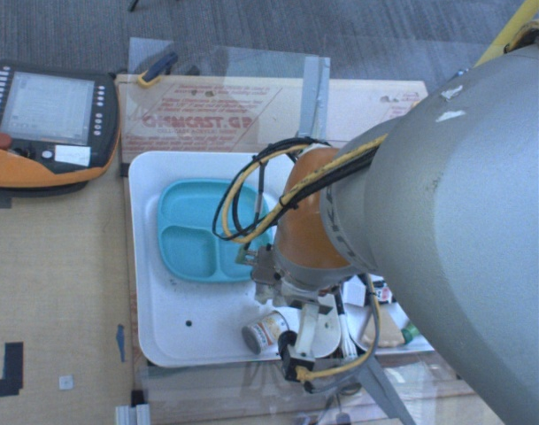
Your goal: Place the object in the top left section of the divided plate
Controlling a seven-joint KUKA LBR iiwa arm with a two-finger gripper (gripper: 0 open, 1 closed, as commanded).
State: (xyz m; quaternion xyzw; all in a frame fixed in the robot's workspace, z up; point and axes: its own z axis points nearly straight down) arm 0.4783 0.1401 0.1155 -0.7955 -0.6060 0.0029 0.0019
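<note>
The gripper [311, 336] is seen low over the near edge of the left bin [163, 326], under the orange wrist band; how far it is open cannot be told, as the wrist and its cables [236, 209] lie across it. The can [265, 333], taken to be the object meant, is seen lying on its side on the bin floor just left of the gripper, touching it or nearly so, and it cannot be said to be held. The plate [198, 237] lies further back in the same bin, well apart from the can, and its right side is covered by the arm. The top left section [188, 204] is the part farthest from the can. Several failures are judged possible from here. A lying can is expected to roll, so it may be nudged away if the gripper is closed off-centre, or lifted only by its rim and dropped on the way. The plate may be shoved if it is approached too low. The can may also roll over a divider into a neighbouring section if it is released on its side
</note>
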